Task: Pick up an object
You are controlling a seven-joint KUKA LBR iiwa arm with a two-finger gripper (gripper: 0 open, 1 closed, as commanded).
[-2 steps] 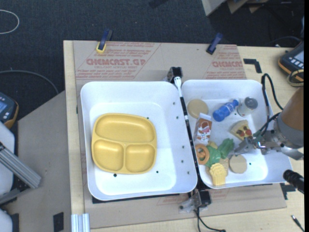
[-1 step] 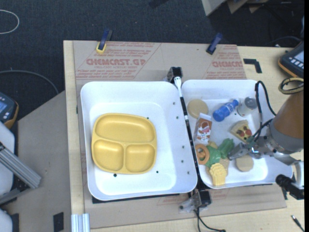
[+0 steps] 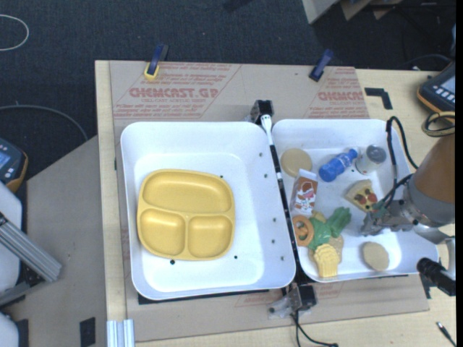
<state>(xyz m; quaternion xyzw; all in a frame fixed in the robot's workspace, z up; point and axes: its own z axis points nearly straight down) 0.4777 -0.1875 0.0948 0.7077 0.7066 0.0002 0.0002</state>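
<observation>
The right bin (image 3: 329,130) holds several toy food items: a blue bottle (image 3: 338,164), a pizza slice (image 3: 361,194), a round tan biscuit (image 3: 295,161), a small printed carton (image 3: 305,194), a pretzel (image 3: 302,230), a green vegetable (image 3: 331,223), a yellow corn cob (image 3: 326,259) and a tan cookie (image 3: 375,255). My gripper (image 3: 372,223) reaches in from the right, low over the bin floor. It sits just below the pizza slice, above the tan cookie and right of the green vegetable. Nothing is visibly held.
The left bin (image 3: 137,143) holds a yellow divided plate (image 3: 187,214). A small grey capped jar (image 3: 374,155) lies near the right bin's back wall. Cables run along that bin's right side. Clamps sit at the bench's back edge.
</observation>
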